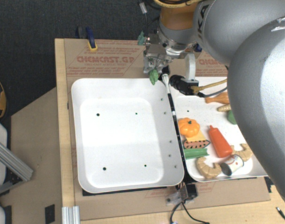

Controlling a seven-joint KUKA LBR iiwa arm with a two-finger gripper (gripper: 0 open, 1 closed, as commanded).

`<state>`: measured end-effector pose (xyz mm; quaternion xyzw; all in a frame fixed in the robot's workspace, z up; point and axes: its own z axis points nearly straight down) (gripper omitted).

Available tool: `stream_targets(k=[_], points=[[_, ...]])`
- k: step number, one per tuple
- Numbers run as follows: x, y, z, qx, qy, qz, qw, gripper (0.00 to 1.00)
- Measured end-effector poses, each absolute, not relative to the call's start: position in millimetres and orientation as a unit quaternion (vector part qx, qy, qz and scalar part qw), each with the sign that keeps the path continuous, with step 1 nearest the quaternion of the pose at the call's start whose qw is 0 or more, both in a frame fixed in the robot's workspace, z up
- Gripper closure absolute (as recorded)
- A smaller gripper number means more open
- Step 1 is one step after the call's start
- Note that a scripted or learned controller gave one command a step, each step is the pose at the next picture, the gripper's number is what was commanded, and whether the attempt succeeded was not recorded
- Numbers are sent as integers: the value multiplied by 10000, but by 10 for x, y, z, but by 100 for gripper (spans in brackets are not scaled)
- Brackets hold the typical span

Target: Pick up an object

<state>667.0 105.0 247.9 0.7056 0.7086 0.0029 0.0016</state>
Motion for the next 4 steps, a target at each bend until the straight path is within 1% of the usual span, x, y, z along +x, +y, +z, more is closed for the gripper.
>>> stream_targets(k=[1, 2, 3, 4], points=[[6648, 1838, 2090, 7044, 7098, -4, -20, 100], [6472, 1511, 2147, 7079, 7063, -18, -10, 100], [6236, 2209, 3579, 7038, 7104, 87, 26, 100], [5830, 2257, 3633, 7060, 7082, -9, -16, 100]])
